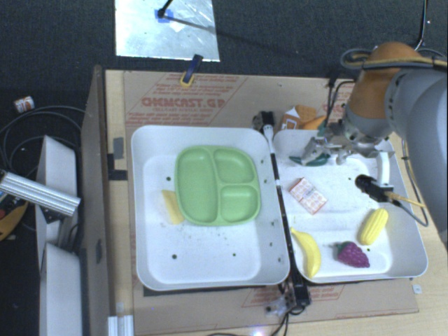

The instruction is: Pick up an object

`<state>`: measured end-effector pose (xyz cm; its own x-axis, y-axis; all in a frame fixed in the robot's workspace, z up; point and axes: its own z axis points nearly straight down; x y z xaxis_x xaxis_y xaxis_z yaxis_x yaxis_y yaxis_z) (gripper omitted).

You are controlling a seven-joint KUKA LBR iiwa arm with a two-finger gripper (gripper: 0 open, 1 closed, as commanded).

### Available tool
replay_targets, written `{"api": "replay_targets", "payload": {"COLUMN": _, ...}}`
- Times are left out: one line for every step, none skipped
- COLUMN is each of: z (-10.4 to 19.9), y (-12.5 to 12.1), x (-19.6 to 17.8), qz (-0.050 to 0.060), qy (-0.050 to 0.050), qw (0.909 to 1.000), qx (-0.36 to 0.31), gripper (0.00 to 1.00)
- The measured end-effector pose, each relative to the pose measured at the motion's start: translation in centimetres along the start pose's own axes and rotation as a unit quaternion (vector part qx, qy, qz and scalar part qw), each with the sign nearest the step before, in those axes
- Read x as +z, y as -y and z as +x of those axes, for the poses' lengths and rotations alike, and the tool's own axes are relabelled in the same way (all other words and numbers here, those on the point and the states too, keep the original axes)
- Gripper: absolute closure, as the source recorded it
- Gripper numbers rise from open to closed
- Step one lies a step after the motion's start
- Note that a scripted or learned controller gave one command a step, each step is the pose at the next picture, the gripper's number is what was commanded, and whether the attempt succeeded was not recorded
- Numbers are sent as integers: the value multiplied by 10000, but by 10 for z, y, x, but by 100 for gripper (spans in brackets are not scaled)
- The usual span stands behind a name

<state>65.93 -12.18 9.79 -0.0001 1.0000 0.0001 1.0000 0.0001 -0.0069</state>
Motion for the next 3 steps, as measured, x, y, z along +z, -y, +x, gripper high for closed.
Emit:
{"api": "replay_targets", "payload": {"z": 10, "y": -11, "x": 10, "qz": -65, "qy": 3, "qw": 10000, "qx": -20, "gripper": 0}}
{"api": "replay_targets", "payload": {"z": 9, "y": -13, "x": -3, "qz": -104, "qy": 14, "qw": 9999, "qx": -28, "gripper": 100}}
{"api": "replay_targets", "payload": {"z": 9, "y": -12, "x": -2, "qz": -88, "qy": 10, "qw": 10000, "qx": -28, "gripper": 0}}
